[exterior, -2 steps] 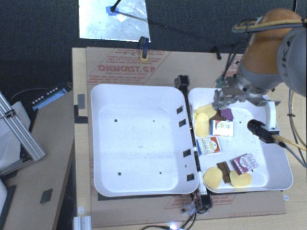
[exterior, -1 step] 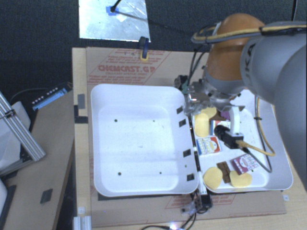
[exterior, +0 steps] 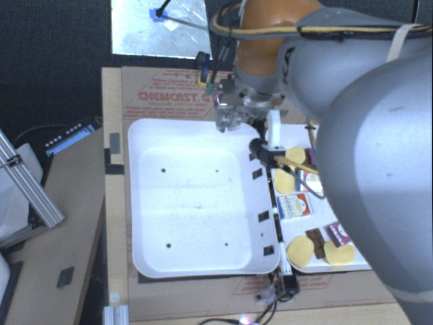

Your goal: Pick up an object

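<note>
Objects for the picking all sat in the right-hand shallow white plastic bin (exterior: 292,266), much of it hidden under the big grey arm. Nearest the camera lay two rounded yellow pieces (exterior: 301,250) beside a small dark brown block (exterior: 315,237); just beyond them, a flat white card with red and blue print (exterior: 293,206); farther still, more yellow pieces (exterior: 295,157) hard against the bins' shared divider. The left-hand white bin (exterior: 189,202) showed bare floor — nothing there to go for. Farthest back hung the two-finger gripper (exterior: 227,120), over the left bin's far rim, near the divider's far end. Whether it was open or closed I could not tell. So the objects lay to its right and toward the camera — my read is it had to cross the divider that way before descending.
</note>
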Controlling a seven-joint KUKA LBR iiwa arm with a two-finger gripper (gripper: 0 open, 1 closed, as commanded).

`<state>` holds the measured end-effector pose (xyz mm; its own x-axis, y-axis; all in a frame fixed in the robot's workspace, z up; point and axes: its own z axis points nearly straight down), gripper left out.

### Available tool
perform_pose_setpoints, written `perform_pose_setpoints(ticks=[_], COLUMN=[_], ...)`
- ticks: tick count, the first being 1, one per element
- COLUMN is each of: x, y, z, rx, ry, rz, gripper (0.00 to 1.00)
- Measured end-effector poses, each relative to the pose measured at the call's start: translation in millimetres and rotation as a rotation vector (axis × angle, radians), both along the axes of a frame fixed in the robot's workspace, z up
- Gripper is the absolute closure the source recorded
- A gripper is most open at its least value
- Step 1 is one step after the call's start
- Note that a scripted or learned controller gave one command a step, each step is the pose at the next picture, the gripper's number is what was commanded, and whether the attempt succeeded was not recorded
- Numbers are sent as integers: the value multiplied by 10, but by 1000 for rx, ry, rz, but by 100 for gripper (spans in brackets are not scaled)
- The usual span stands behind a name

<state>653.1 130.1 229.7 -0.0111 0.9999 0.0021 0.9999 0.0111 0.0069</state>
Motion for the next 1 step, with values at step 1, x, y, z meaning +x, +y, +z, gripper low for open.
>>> perform_pose_setpoints(ticks=[1], x=[-577], y=[48], z=[-262], rx=[-2], ry=[12], rz=[-9], gripper=[100])
